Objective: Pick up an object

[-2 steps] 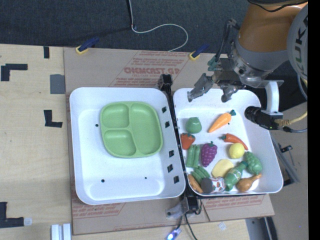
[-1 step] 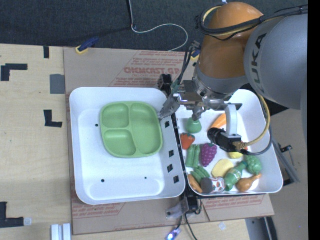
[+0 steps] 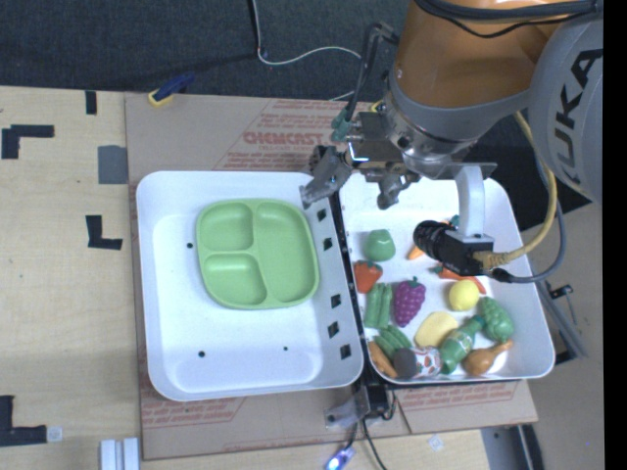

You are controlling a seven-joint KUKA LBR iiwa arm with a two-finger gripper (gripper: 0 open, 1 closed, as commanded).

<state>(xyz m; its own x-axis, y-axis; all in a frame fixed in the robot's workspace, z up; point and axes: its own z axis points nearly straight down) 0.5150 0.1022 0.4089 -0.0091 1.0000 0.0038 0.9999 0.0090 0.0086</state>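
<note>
Arm (image 3: 490, 37): entered from the right and covered the upper part of the right bin (image 3: 519, 225). The wrist hung over that bin's back left corner, close to the wall it shares with the left bin (image 3: 157, 204).

Left bin: held one green divided plate (image 3: 257, 253), lying flat and roughly centred. Judged to be no easy grasp from above because it is broad and low.

Right bin: held the toy foods, crowded into the front half and mostly touching. The back half under the wrist was bare, which probably explains why the arm sat there, with room to descend without striking anything.

Gripper (image 3: 367, 179): raised above the bin floor, with nothing seen in it. Cannot tell whether the claw was released or clenched, since the wrist hardware hid it from this angle.

Candidate for the task: the green piece (image 3: 380, 245), nearest the gripper, just in front of it and standing slightly apart from the heap. Judged the cleanest pick.

Others, large to small:
- purple grapes (image 3: 409, 300), mid-heap
- broccoli (image 3: 495, 318), at the right
- yellow lemon (image 3: 434, 329), pressed against its neighbours
- red-orange piece (image 3: 366, 275), against the shared wall

Risk: a grasp into the packed cluster could nudge adjacent items.
</note>
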